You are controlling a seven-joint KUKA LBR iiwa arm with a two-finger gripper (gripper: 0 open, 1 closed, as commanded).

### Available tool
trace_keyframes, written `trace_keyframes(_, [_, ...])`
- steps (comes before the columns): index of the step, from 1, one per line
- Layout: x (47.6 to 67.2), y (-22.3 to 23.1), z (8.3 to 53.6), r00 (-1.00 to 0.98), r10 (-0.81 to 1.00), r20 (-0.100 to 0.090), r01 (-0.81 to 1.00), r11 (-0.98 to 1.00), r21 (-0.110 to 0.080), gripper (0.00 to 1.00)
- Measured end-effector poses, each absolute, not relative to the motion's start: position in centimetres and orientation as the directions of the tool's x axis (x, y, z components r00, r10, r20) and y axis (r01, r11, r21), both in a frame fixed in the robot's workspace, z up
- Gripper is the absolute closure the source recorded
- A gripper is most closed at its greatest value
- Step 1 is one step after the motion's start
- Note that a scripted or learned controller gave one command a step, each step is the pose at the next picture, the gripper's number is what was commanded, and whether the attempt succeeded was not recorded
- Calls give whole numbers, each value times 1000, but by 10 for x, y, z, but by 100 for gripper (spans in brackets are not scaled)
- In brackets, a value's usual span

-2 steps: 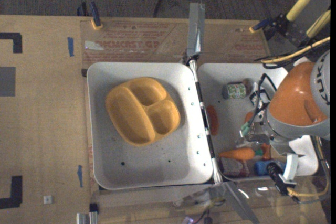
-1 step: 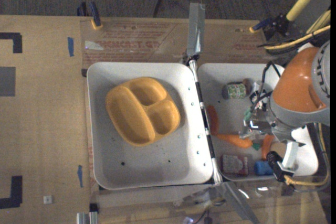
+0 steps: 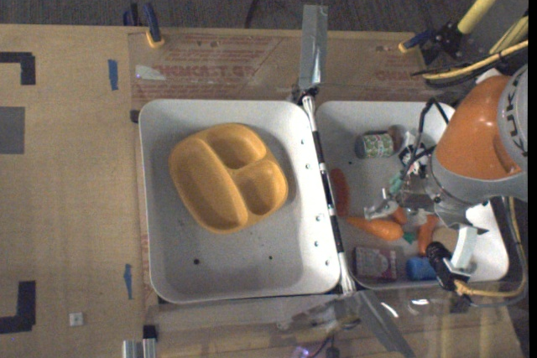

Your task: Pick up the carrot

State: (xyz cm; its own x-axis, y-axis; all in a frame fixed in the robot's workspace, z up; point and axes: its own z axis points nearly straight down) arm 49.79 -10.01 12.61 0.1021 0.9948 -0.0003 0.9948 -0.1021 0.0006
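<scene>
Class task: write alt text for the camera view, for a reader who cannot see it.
A robot gripper hovers over a carrot in the right bin, among other small items. The left bin holds a yellow divided plate.

Yellow divided plate (image 3: 228,176) in the left bin (image 3: 159,205); a can (image 3: 374,145) in the right bin (image 3: 340,117)

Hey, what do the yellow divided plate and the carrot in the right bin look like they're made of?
The divided plate looks like molded plastic: one even yellow color, rounded rims, soft sheen. The carrot seems to be a toy, probably plastic or rubber, judging by its smooth, uniform orange surface, though the view is too small to be sure.
</scene>
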Motion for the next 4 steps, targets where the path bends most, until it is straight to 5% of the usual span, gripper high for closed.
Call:
trace_keyframes(1, [484, -90, 87, 69, 998, 1, 998, -69, 5, 0])
trace_keyframes(2, [485, -90, 96, 71, 997, 2, 997, -71, 7, 100])
trace_keyframes(3, [541, -23, 184, 121, 993, 0, 993, -121, -1, 100])
trace_keyframes(4, [548, -26, 184, 192, 981, -1, 981, -192, 0, 100])
